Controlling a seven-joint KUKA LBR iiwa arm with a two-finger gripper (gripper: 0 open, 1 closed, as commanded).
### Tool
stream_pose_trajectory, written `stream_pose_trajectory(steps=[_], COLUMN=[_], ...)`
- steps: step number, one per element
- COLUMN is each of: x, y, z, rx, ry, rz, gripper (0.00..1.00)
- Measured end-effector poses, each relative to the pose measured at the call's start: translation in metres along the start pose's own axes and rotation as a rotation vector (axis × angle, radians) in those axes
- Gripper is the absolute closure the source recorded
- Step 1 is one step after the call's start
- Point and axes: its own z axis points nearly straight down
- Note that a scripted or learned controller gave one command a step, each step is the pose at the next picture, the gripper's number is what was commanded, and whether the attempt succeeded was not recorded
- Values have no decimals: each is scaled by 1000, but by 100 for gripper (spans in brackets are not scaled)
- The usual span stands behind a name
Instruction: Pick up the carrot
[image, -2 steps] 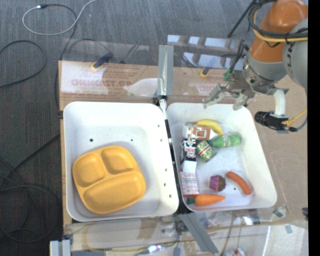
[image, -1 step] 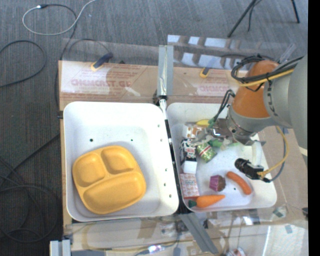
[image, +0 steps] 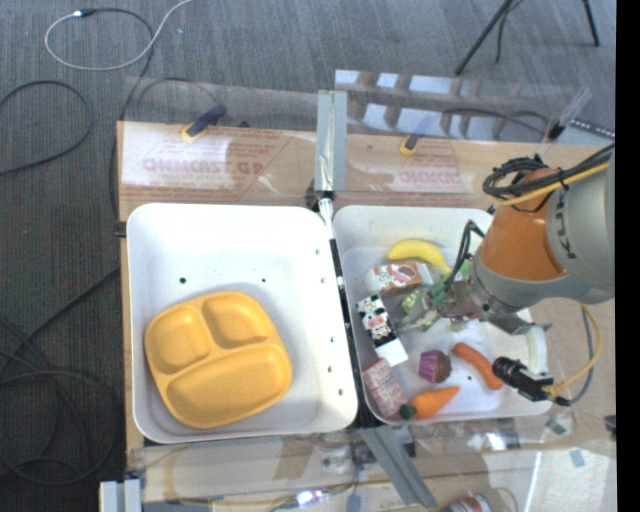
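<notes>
Carrot: lies at the near edge of the right bin, green end toward the divider, orange tip pointing up and away from it. Nothing touches it from above.
Second carrot: a slimmer orange piece, just up and to the right of the carrot, lying aslant.
Purple piece: just above the carrot, between it and the gripper.
Wrapped pack: just left of the carrot, against the bin's left wall.
Cow-print carton: farther up from the carrot, along the same wall.
Gripper: well above the carrot, down among the clutter at mid-bin; I cannot tell how far it is open or whether it has anything.
Banana: beyond the gripper, at the far side from the carrot.
Arm: comes in over the bin's right side.
Left bin: across the divider from the carrot.
Yellow tray: in the left bin, three-part, near its front.
</notes>
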Motion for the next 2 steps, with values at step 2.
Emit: stream_pose_trajectory(steps=[2], x=[-25], y=[-49], z=[5], rx=[-15], ry=[-10], rz=[-825], gripper=[0])
